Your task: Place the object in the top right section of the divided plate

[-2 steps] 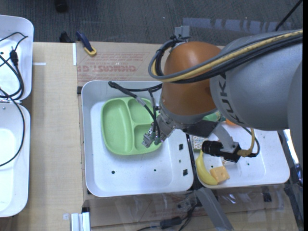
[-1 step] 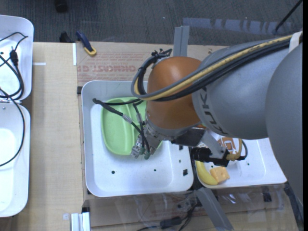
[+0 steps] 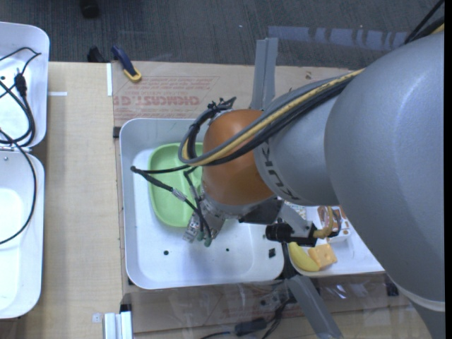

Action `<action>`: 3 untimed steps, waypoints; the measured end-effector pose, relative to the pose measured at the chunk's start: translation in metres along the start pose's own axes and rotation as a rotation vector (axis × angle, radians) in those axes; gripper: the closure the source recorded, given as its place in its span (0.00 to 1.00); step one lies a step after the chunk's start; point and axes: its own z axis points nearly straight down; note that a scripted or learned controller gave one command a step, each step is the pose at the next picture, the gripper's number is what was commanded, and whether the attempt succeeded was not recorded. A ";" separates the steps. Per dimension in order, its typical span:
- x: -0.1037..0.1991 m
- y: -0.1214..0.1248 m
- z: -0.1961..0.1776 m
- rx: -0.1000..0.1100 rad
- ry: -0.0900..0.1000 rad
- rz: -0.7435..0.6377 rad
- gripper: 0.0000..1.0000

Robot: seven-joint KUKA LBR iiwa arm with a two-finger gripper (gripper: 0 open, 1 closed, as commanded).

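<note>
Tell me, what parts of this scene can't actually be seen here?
- The light green divided plastic plate: its right side, including the top right section, lies under the arm's orange band.
- The claw: small and tangled in black cables, so open or shut cannot be told, nor whether it holds anything.
- The yellow food pieces: partly covered by the big grey arm.
- The shallow white bin: its right half sits beneath the arm.

robot lab, grey arm (image 3: pixel 367 154), white bins (image 3: pixel 134 260), cabled bench (image 3: pixel 78 189)

Green divided plate (image 3: pixel 168 182); white bin (image 3: pixel 141 260); grey arm (image 3: pixel 367 154), orange band (image 3: pixel 233 154); yellow food (image 3: pixel 311 258).
</note>
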 end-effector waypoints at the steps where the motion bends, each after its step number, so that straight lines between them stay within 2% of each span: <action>1: 0.020 0.019 0.013 -0.022 -0.018 0.172 1.00; 2: -0.048 -0.023 -0.149 -0.002 -0.004 0.335 1.00; 3: -0.048 -0.023 -0.148 -0.002 -0.004 0.335 0.00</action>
